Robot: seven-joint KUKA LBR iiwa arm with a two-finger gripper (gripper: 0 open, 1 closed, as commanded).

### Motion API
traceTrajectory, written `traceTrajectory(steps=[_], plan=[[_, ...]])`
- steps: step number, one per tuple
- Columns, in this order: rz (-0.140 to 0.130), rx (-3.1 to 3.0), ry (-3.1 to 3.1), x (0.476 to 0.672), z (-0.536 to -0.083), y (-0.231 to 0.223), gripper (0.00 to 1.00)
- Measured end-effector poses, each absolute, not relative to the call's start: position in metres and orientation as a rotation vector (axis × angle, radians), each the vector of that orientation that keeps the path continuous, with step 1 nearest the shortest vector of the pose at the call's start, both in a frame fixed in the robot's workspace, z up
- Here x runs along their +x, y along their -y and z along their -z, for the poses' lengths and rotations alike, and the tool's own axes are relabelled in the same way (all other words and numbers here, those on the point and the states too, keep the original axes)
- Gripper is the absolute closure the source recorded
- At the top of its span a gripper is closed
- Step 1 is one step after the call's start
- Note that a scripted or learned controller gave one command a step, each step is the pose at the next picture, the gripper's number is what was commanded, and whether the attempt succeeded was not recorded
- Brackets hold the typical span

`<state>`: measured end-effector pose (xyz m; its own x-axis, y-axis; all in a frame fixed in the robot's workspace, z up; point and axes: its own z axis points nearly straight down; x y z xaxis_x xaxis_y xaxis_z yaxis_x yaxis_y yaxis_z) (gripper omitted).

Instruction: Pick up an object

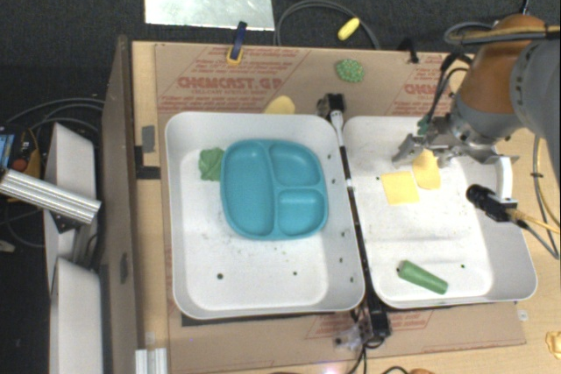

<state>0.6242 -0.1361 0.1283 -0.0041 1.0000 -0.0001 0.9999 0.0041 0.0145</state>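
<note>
Small pale-yellow rounded block in right white bin, upper part, touching flat yellow square slab at its left. Hand directly over block's top edge; fingers' state: can't tell, block not seen between them. Green cylinder-shaped piece near bin's front, well apart. Left white bin w/ teal sectioned plastic plate, green leafy bit at plate's left edge.

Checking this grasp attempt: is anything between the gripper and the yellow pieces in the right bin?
Nothing visible does. The gripper is right above the small yellow piece, with the flat yellow square beside it. The green object lies apart, near the bin's front edge.
</note>
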Motion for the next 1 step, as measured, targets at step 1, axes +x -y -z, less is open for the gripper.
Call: traceTrajectory(steps=[1], plan=[[0.001,2.217,-2.230,0.6147,-0.0819,0.1085,0.00]])
